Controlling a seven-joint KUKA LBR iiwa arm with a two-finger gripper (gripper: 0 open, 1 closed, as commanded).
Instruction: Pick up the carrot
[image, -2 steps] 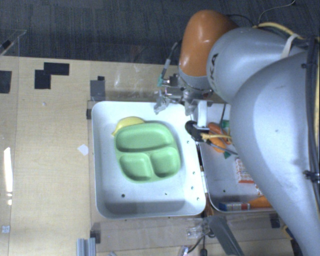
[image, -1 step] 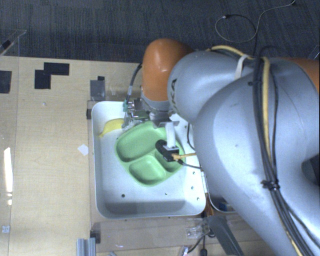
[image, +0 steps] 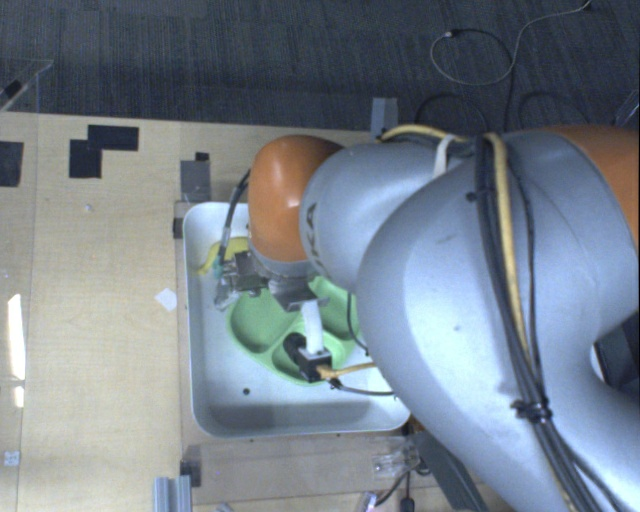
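One gripper (image: 238, 285) hangs low inside the white bin (image: 215, 410), over the upper edge of a green moulded item (image: 255, 338) that spreads below and to the right of it; whether it is released or clenched cannot be told. A yellow item (image: 207, 260) lies just left of the gripper, near the bin wall. The carrot's place relative to the gripper cannot be told.
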